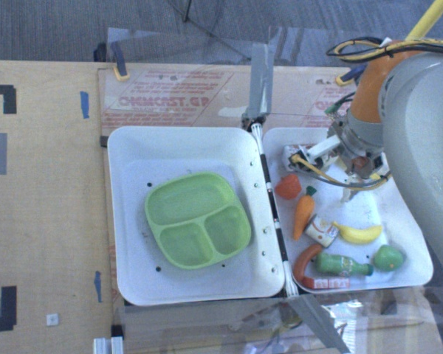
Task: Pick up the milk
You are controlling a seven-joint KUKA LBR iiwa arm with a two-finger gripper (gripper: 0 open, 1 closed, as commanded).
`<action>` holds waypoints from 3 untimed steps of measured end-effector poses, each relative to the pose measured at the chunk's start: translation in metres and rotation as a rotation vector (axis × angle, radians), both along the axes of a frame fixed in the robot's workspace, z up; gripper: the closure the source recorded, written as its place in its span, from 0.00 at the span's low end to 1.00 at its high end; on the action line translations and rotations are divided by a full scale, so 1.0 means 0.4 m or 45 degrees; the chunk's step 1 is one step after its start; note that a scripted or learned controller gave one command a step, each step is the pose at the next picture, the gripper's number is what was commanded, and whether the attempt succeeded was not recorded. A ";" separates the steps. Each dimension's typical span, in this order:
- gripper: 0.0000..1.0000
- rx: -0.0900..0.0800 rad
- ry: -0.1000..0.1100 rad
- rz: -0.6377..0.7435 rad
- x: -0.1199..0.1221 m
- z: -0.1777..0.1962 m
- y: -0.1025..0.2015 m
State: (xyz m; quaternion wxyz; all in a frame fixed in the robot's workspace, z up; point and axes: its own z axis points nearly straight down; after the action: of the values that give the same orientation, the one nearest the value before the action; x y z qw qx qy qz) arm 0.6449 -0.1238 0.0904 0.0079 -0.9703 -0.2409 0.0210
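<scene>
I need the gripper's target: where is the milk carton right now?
The milk carton lies in the right bin, near its middle, between the carrot and the banana, just above the green bottle.

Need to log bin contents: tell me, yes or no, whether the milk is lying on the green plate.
No. The milk lies in the right bin beside the carrot, while the green plate is in the left bin.

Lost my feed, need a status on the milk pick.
End effector above right bin's far end. Small white milk carton lying mid-bin, ungrasped. Orange carrot and yellow banana flank it.
</scene>
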 end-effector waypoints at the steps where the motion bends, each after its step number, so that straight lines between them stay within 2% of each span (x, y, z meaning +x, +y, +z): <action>1: 0.00 -0.018 -0.003 -0.387 0.009 -0.002 0.040; 2: 1.00 -0.013 -0.050 -0.384 0.030 0.024 0.048; 3: 1.00 -0.010 -0.049 -0.388 0.030 0.048 0.046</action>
State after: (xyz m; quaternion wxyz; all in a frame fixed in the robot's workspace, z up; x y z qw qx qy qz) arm 0.6568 -0.1055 0.1096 0.0025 -0.9959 -0.0907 0.0019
